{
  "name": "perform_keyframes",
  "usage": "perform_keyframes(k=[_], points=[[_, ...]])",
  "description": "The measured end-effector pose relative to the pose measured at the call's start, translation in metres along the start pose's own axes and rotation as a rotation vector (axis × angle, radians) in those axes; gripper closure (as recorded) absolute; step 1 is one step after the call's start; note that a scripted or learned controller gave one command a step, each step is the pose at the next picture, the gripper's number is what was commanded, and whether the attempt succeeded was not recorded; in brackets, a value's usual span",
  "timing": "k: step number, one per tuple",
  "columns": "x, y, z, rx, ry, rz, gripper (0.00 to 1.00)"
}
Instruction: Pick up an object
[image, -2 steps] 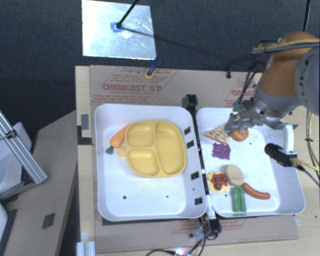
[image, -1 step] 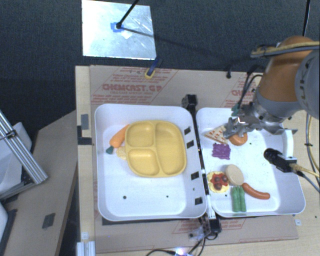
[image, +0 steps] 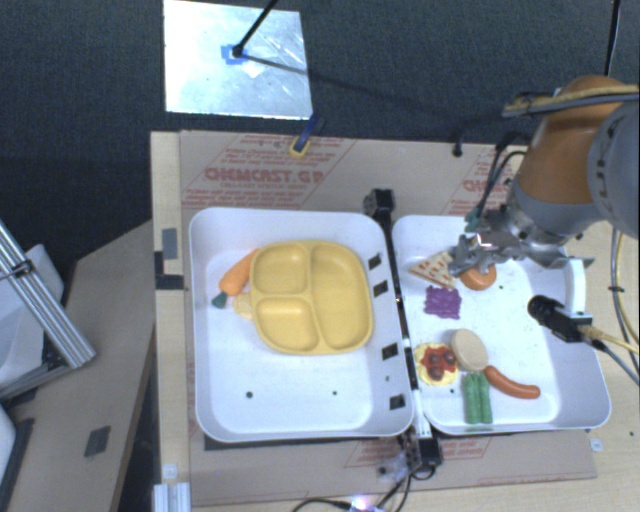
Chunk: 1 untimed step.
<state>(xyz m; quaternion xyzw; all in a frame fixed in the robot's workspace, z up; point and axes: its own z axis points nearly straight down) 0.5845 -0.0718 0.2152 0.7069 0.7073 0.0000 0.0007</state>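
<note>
My gripper (image: 474, 256) hangs low over the back of the right bin (image: 580, 400). It is directly above a small orange-red piece (image: 482, 280) and beside a tan cracker-like wedge (image: 433, 268). A purple grape bunch (image: 441, 301) lies just in front of them. Toward the bin's front lie a small round pizza (image: 433, 365), a tan bun (image: 469, 349), a red sausage (image: 513, 383) and a green bean bundle (image: 477, 398). Nothing is visibly held.
The left bin (image: 205, 340) holds a yellow divided plate (image: 305, 297), with an orange carrot (image: 236, 272) against its left edge. A black divider (image: 397, 300) runs between the bins. A shiny metal sheet (image: 238, 58) lies behind the bench.
</note>
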Motion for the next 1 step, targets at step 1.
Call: perform_keyframes(k=[1], points=[[0.0063,0.0018,-0.0168,-0.002,0.001,-0.004,1.0]])
